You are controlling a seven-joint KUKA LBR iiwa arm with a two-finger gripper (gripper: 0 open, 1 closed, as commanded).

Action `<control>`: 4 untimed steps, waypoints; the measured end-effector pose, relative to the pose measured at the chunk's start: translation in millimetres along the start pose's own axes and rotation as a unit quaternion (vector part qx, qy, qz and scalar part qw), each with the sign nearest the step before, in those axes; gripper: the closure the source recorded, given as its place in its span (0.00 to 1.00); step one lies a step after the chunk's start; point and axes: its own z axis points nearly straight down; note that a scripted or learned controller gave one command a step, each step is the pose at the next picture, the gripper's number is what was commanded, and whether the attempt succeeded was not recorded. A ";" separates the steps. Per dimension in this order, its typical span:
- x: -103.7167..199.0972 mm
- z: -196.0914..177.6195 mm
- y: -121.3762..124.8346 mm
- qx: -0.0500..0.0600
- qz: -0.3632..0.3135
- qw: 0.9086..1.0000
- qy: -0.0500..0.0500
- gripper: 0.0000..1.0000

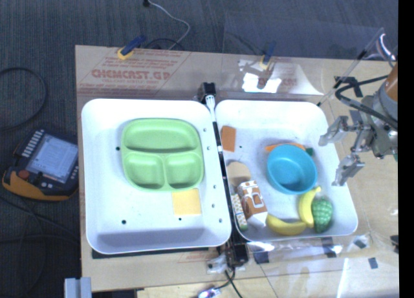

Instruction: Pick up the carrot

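Note:
The carrot [286, 146] lies in the right bin [272, 114], mostly hidden behind the far rim of a blue bowl [292, 169]. Only a thin orange strip shows, with a green tip at its right end. My gripper [340, 150] hovers over the bin's right edge, to the right of the bowl and the carrot. It is open, its two fingers [332, 130] spread apart with nothing between them.
The right bin also holds a banana [289, 224], a green bumpy fruit [322, 212], a small printed box [250, 201] and an orange slab [228, 138]. The left bin [103, 180] carries a green divided plate [162, 152] and a yellow square [187, 202].

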 end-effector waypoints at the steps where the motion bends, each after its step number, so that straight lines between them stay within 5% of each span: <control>1: -26.0 110.9 -20.6 -0.002 0.099 0.995 0.005 0.00; 2: -89.8 83.3 -21.0 0.000 0.104 0.995 -0.003 0.00; 3: -51.9 125.1 -22.3 0.000 0.137 0.991 0.003 0.00; 4: -120.4 107.1 -21.3 0.000 0.224 0.975 -0.001 0.00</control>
